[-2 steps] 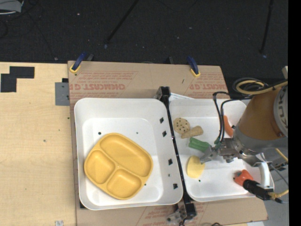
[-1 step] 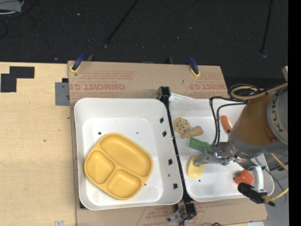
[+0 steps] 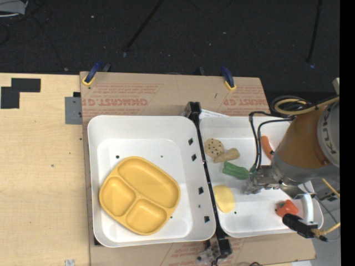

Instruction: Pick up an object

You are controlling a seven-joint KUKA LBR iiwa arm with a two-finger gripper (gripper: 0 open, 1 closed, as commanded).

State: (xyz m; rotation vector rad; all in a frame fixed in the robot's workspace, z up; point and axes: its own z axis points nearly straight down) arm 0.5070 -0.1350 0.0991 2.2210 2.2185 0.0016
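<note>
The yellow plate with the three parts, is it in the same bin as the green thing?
No, the yellow plate lies in the left bin, while the green thing lies in the right bin.

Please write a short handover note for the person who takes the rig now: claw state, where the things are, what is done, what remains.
Claw: low in the right bin, beside the green piece; its grip cannot be judged.
Right bin also holds a pale yellow piece, a tan spotted piece and an orange-red piece.
Left bin: yellow divided tray.
Done: arm brought down into the bin.
Left: grasp and lift one object.
</note>
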